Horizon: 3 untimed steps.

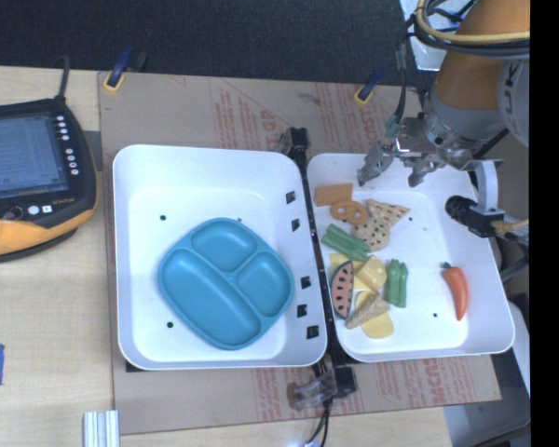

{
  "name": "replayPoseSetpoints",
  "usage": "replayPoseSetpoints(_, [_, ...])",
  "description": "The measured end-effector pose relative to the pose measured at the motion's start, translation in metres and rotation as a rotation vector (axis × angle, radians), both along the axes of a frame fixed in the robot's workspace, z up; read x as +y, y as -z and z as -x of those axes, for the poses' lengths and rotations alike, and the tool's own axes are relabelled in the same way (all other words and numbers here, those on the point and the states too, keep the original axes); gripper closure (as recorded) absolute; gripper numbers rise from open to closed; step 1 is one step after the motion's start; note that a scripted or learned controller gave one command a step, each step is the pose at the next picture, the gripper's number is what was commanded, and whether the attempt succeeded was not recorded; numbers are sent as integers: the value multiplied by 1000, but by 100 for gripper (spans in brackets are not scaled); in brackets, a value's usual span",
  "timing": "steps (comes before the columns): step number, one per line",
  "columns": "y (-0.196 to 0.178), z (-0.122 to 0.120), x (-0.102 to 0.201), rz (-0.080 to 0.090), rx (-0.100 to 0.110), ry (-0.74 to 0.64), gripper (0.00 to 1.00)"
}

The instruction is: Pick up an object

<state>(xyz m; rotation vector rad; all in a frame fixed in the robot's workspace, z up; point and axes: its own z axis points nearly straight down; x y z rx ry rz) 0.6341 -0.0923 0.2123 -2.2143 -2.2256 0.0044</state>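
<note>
- Crowding is the main risk; the toy food [365, 270] lies heaped in the left half of the right bin [480, 338], pieces touching and overlapping, so a descent there could catch two at once or pinch an edge that slips out.
- Flat pieces such as the orange slab [334, 194] and the waffle-like piece [384, 220] sit low on the bin floor; fingers may skid over them and clench on nothing.
- Carrot [456, 291] lies alone, well apart from the heap toward the right wall; I judge it the safer target, though its tapered shape could roll.
- Left bin [135, 250] holds a blue divided plate [225, 282]; it is far from the claw and unlikely to matter.
- Claw [397, 168] hangs above the far edge of the right bin, just beyond the orange slab; its two fingers are spread apart, released, with nothing between them and touching no object.
</note>
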Motion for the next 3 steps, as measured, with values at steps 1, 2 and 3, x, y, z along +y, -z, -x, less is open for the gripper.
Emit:
replayPoseSetpoints(1, [97, 53, -23, -1, 13, 3, 0])
replayPoseSetpoints(2, [115, 3, -24, 3, -3, 0, 0])
replayPoseSetpoints(3, [121, 62, -12, 0, 6, 3, 0])
